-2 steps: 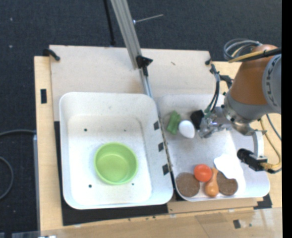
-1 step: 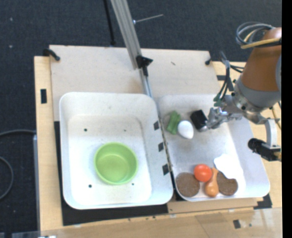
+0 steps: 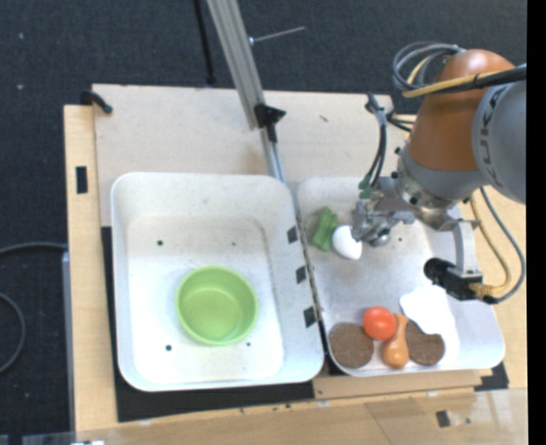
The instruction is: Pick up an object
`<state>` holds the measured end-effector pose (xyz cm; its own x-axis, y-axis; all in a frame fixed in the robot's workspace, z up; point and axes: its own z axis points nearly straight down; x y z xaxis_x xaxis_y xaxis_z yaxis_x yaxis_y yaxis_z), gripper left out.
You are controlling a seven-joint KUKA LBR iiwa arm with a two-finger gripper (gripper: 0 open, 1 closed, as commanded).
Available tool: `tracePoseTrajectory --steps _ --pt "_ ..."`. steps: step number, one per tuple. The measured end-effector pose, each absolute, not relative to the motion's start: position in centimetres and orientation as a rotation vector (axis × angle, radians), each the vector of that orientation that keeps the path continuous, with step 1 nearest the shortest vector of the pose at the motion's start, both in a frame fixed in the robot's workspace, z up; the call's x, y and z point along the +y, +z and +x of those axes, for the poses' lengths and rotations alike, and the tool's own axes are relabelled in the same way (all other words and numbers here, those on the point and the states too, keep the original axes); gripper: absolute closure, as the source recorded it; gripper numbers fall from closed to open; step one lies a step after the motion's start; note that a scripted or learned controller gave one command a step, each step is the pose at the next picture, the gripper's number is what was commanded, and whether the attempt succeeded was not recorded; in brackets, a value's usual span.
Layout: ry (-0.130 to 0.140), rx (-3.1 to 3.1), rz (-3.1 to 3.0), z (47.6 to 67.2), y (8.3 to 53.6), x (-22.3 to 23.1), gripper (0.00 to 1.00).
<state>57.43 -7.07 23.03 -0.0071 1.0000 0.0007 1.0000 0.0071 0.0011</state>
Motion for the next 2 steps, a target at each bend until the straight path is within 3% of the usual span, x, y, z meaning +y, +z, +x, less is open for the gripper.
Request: tracePoseTrajectory --steps 2 --pt "0.005 2.230 2.212 60.0 24.4 4.4 1.00"
